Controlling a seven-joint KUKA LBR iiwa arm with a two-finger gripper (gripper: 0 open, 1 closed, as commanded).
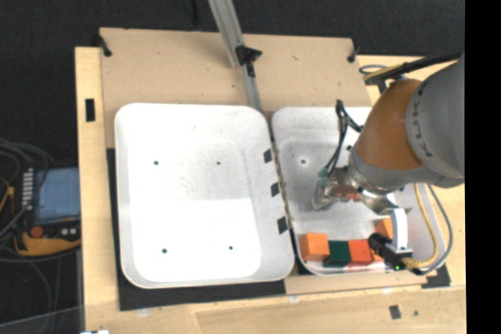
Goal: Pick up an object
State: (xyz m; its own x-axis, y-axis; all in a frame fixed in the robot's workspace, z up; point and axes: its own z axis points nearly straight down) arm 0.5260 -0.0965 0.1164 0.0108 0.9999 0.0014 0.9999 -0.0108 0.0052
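Observation:
My gripper (pixel 325 195) hangs low over the middle of the right bin (pixel 301 133), below the grey and orange arm (pixel 399 141) that comes in from the right. At the bin's front edge lie an orange block (pixel 315 244), a dark green block (pixel 340 253) and a second orange block (pixel 360 250) in a row. Another small orange piece (pixel 383 228) lies further right, partly behind the wrist. The gripper stands above and behind these blocks, apart from them. The wrist hides the fingertips.
The left bin (pixel 196 192) lies beside the right one, with a row of dark clips (pixel 275 188) along the shared edge. A metal pole (pixel 223 4) slants up from the back of the bench. Cables and a blue box (pixel 55 195) sit off the bench at left.

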